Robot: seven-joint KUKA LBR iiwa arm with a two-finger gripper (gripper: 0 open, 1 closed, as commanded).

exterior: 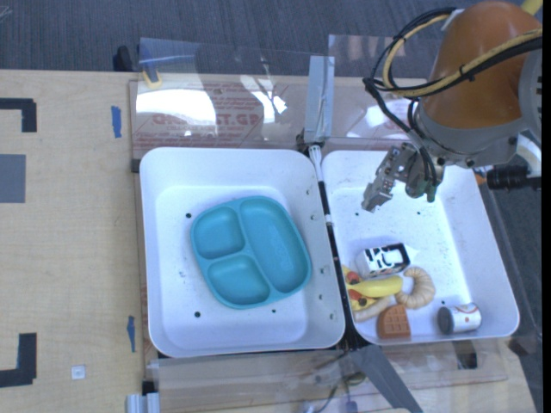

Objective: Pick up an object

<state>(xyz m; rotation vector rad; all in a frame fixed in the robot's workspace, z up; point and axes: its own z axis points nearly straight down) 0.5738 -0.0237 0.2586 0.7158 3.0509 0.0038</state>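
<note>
My gripper (402, 194) hangs over the back half of the right bin (482, 231), its two fingers spread apart with nothing between them. Below it, toward the bin's front, lies a cluster of toys: a black-and-white cup (385, 258), a yellow banana (379, 287), a beige ring-shaped pastry (420, 286), a brown waffle (394, 321) and a small grey-and-white can (458, 317). The gripper is apart from all of them, nearest to the cup.
The left bin (164, 231) holds a blue divided plate (250, 249). A metal divider (320, 110) and clear panels stand behind the bins. The arm's orange band (482, 50) looms over the right bin's back right corner.
</note>
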